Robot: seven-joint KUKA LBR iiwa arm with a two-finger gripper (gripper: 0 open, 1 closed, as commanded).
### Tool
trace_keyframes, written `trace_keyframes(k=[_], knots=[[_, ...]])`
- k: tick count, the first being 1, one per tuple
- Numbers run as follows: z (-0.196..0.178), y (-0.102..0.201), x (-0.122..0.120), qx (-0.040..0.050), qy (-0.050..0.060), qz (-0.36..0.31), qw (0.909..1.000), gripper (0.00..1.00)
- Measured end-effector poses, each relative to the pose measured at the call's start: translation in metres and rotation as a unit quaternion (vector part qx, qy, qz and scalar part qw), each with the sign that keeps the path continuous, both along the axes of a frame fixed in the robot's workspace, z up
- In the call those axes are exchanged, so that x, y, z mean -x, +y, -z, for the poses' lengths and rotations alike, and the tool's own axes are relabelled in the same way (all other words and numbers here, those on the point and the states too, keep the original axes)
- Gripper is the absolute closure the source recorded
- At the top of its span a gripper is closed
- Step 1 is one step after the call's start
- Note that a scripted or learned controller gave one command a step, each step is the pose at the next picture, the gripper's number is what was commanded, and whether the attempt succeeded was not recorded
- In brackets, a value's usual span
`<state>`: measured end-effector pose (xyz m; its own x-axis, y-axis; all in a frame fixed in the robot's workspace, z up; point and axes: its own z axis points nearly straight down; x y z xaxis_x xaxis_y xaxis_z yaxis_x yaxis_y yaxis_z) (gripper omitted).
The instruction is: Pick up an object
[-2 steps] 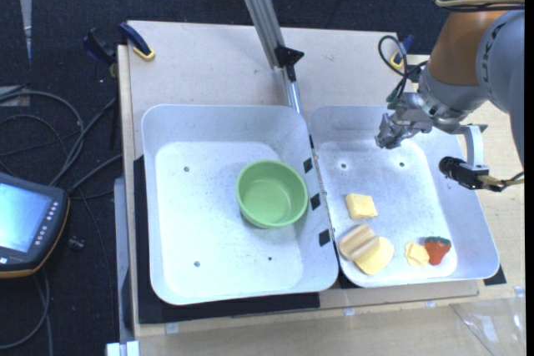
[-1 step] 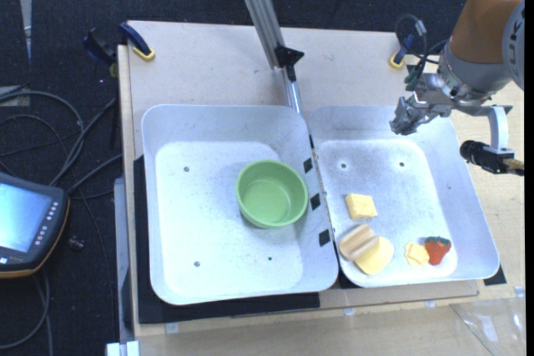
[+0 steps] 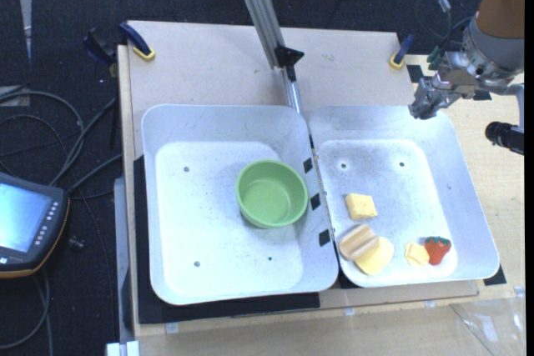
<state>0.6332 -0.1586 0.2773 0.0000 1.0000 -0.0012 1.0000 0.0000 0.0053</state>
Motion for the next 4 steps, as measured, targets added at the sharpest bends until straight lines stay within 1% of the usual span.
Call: trace_keyframes(k=[1, 2, 4], knots=[[0.007, 0.044, 0.020, -0.0011, 0.003, -0.002, 1.0000, 1.00], [0.005, 0.092, 0.026, -0.0011, 0.002, -0.002, 1.0000, 1.00], [0.006, 0.196, 0.056, -0.0012, 0.003, -0.002, 1.0000, 1.00]])
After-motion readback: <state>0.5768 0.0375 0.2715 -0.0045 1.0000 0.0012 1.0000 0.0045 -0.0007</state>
